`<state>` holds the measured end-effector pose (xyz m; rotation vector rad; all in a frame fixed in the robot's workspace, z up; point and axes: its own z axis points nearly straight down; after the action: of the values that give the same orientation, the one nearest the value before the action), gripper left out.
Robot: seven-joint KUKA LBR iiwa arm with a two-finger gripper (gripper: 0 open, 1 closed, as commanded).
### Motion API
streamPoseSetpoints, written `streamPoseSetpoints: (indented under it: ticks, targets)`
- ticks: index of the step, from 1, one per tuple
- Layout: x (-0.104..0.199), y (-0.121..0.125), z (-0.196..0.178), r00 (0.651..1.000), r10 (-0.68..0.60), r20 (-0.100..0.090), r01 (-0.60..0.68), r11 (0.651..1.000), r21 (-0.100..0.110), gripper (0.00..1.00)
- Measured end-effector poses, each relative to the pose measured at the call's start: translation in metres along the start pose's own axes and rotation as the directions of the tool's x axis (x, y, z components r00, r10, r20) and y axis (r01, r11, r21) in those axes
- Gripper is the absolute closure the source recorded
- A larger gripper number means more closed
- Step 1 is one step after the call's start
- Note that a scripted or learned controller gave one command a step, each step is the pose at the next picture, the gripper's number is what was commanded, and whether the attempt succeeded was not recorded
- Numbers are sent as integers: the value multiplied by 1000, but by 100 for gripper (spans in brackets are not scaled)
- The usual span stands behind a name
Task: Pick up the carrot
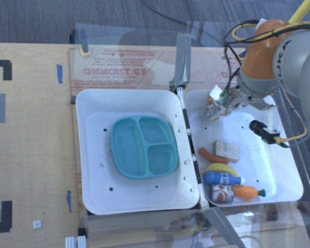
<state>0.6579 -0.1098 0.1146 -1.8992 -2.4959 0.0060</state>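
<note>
The carrot (246,192) lay at the near edge of the right bin (287,182), its long axis running nearly left to right across the view. The orange body pointed left and the dark green top pointed right, toward the bin's near right corner. Just beside its left end sat a small can (222,194) with a red and white label whose print was too small to read. Behind both lay a blue bottle (222,179) on its side, white cap to the right, its label also unreadable, and next to that a banana (221,168), a sausage (206,154) and a speckled sponge (227,150).

The gripper (215,109) hung over the far left part of the same bin, well apart from the carrot; I could not tell how its tips were set.

The left bin (90,118) held a teal divided plate (144,146). On the clear sheet (119,68) behind the bins, reddish mirrored lettering showed, but I could not make it out with any certainty.
</note>
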Motion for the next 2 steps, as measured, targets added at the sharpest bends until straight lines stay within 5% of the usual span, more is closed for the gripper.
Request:
streamPoseSetpoints:
  ticks: [1,2]
  targets:
    - [4,5,7,829,558,-11,-558,830,10,100]
    - [36,-6,-71,971,239,1,-239,971,-8,100]
